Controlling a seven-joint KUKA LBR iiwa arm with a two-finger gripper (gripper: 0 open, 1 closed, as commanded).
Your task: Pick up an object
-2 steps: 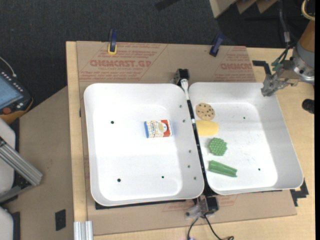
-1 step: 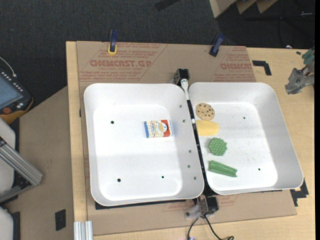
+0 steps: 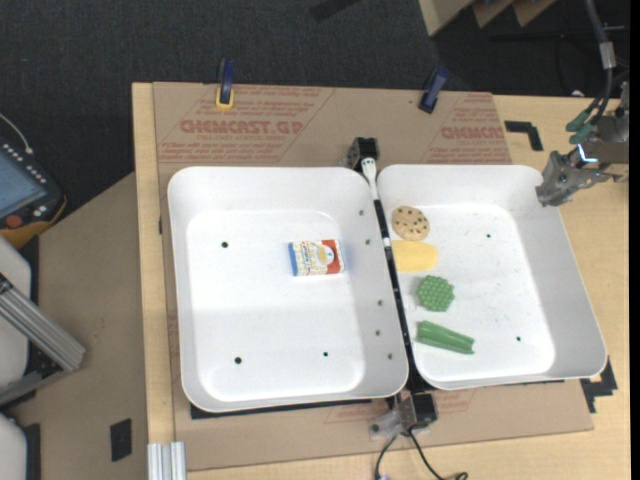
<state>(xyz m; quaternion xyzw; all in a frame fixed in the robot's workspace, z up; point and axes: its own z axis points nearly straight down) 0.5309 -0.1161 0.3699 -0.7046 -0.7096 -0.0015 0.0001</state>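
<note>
we see two white bins on a brown board clamped over dark carpet. the gripper hangs above the right bin's far right rim; whether it grips anything, we cannot tell. the cookie, yellow piece and green pieces lie along that bin's left side, a small packet in the left bin

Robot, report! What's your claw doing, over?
Claw above right bin's far right corner, holding nothing. Cookie, yellow piece, two green pieces untouched. Path clear.

Packet in left bin, four items – cookie rearmost – in right bin
</note>
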